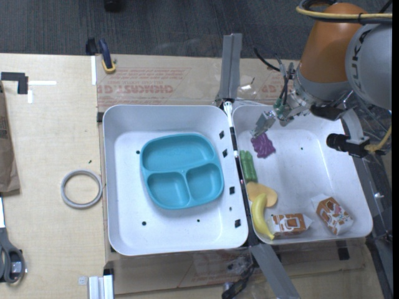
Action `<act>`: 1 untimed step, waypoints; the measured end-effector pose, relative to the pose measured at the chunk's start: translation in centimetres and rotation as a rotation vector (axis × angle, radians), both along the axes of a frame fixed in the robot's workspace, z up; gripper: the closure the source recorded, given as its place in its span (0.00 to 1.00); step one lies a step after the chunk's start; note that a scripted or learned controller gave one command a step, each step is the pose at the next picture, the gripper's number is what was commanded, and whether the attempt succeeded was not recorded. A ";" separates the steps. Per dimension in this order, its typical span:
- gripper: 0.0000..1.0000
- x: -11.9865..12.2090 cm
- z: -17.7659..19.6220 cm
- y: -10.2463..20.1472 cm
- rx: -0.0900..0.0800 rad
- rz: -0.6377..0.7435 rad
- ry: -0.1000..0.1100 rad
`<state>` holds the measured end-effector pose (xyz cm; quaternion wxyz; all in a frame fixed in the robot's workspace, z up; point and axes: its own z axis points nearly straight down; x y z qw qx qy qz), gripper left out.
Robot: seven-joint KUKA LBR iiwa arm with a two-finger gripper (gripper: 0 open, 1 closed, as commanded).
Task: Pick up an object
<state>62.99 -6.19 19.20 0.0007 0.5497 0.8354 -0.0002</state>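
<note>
The arm [340,42] enters from 3 o'clock and ends over the upper left part of the right bin [312,185]. The gripper [265,124] is tilted toward 8 o'clock, its tip just above a purple grape cluster [264,145]. Whether the fingers are spread or closed cannot be told; nothing is visibly held between them.

Contents of the right bin:
- Purple grape cluster: at the bin's 10 o'clock, just below the gripper tip.
- Green vegetable [248,165]: against the left wall, at 7 o'clock from the grapes.
- Banana [259,213]: at the bin's 7 o'clock, curved, its upper end touching an orange-yellow piece [265,194].
- Small printed carton [290,223]: just beside the banana, at its 3 o'clock.
- Second printed packet [332,215]: at the bin's 5 o'clock, near the carton but apart from it.

The left bin [124,185] holds a blue divided tray [181,170] with three compartments, lying flat near the centre.

On the tabletop [50,142], at 9 o'clock from the left bin, lies a grey ring [81,188]. Scissors [11,260] lie at the 8 o'clock edge of the view.
</note>
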 end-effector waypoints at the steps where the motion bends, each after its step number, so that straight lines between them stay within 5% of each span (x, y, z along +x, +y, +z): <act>1: 0.00 -4.8 -0.1 2.4 0.001 0.144 0.002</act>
